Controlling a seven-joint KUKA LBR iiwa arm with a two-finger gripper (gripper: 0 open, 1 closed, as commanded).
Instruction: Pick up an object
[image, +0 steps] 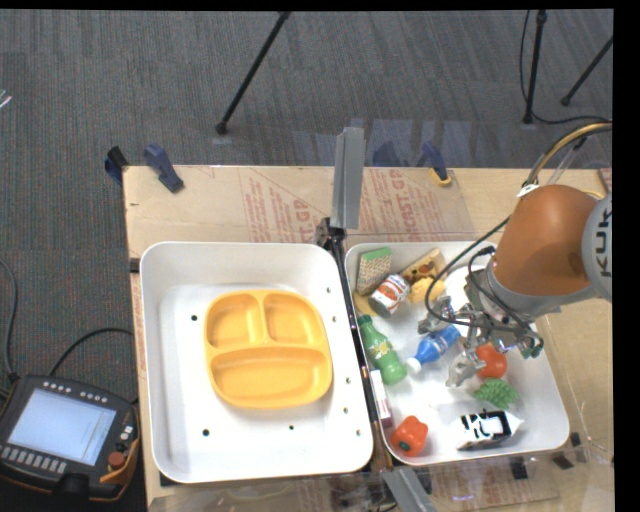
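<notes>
Not picked yet. Gripper (478, 352) sits low in the right bin (556, 400), over a red-orange toy (491, 361) beside the blue bottle (437, 347); can't tell its grip state. Grasp and lift remain.

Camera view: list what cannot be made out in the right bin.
- Gripper: the wrist and cables above it hide whether its fingers are open or shut.
- Red object: partly covered by the gripper; its kind is unclear.
- Can label: too small to read.
- Yellow item: partly hidden behind cables.
</notes>
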